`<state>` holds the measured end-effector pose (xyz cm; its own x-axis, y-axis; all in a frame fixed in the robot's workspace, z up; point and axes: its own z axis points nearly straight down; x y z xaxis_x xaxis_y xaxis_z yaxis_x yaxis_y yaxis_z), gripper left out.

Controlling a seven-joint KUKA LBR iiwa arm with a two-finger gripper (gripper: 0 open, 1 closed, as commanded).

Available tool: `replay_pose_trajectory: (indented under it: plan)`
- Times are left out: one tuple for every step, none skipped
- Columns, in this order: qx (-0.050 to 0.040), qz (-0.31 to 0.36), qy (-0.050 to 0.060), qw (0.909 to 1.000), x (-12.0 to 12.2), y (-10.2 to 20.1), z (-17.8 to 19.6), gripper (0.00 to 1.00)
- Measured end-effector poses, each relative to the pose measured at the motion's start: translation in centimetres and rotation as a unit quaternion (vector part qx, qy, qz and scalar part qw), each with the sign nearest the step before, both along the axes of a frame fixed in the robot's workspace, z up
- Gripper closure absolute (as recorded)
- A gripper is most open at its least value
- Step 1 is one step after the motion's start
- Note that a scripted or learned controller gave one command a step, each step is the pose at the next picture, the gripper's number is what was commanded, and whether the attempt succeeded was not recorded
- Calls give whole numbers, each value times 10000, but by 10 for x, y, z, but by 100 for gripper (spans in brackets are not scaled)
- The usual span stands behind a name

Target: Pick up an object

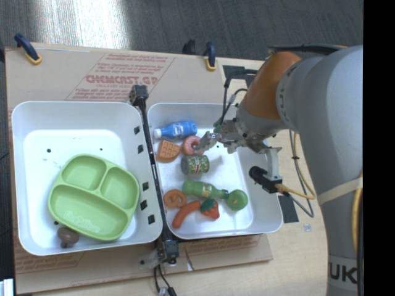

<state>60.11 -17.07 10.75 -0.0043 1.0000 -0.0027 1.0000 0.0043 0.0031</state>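
Note:
The right bin (265,217) holds several toy foods. A blue bottle (176,130) lies at the back, with an orange waffle (168,150) and a pink donut (192,144) in front of it. A green can (195,164) sits mid-bin. Nearer the front are a green bottle (200,189), a green round fruit (237,198), a strawberry (210,209), an orange sausage (186,213) and an orange ring (174,198). My gripper (210,139) reaches in from the right, low over the bin, just right of the pink donut and above the can. Nothing shows held in it.
The left bin (37,119) holds a light green divided plate (92,196) and a small brown object (68,236) at its front left corner. A black divider clip (139,94) sits between the bins. Cables and a black fitting (265,180) hang by the right bin's right wall.

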Motion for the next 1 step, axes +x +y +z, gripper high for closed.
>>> replay_pose_trajectory:
  plan:
    - [7,24,-11,10000,2,2,11,100]
